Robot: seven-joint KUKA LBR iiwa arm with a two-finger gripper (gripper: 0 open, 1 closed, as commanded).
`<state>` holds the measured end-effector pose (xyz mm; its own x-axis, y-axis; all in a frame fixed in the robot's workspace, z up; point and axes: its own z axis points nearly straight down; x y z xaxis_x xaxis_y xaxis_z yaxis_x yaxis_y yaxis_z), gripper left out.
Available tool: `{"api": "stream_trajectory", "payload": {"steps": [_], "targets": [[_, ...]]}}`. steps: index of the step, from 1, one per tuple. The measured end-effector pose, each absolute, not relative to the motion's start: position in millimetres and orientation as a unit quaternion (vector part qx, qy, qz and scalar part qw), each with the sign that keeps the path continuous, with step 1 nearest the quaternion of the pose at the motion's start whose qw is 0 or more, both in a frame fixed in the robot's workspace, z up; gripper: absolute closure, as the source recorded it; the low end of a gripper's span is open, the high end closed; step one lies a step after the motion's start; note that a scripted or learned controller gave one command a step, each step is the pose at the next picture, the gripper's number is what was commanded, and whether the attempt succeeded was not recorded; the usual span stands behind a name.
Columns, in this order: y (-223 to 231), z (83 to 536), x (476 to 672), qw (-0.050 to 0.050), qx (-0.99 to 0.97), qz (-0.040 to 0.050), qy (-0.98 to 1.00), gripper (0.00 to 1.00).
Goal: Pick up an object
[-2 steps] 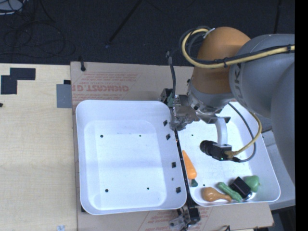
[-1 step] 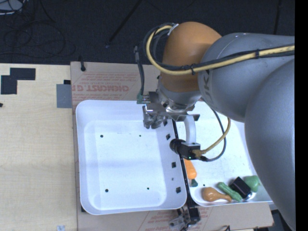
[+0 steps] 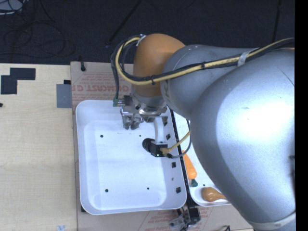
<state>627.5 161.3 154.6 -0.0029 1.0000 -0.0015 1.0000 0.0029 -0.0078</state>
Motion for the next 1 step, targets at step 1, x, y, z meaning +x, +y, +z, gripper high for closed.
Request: {"api": "stream_trajectory", "payload": {"steps": [1], "targets": [[193.3,199.0,644.8,0.000,-0.706,-0.0005,-0.708,1.00]]}}
